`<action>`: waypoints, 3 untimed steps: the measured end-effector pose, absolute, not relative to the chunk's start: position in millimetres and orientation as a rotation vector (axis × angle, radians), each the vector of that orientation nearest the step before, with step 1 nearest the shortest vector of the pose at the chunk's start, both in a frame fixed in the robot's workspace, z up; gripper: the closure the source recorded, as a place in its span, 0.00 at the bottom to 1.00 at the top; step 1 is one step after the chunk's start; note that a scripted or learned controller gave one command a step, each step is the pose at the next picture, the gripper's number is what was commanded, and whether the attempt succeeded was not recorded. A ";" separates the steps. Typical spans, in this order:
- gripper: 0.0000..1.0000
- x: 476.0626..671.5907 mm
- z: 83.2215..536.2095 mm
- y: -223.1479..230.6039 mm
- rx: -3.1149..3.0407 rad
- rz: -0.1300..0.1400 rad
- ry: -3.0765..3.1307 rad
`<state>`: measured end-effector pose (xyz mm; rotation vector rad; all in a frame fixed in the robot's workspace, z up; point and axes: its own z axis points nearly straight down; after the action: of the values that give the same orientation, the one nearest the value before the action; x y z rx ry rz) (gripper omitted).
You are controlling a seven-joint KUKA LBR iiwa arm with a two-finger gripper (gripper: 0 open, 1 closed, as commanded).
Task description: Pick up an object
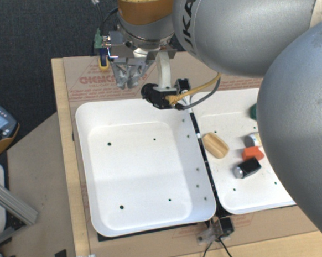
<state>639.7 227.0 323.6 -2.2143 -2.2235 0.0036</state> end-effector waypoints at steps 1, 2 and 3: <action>1.00 552.8 349.0 225.4 -2.214 0.004 -2.223; 1.00 600.0 437.9 224.7 -2.224 -0.017 -2.227; 1.00 513.7 308.0 223.0 -2.213 0.027 -2.217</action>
<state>513.7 223.0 308.0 -2.2129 -2.2166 0.0272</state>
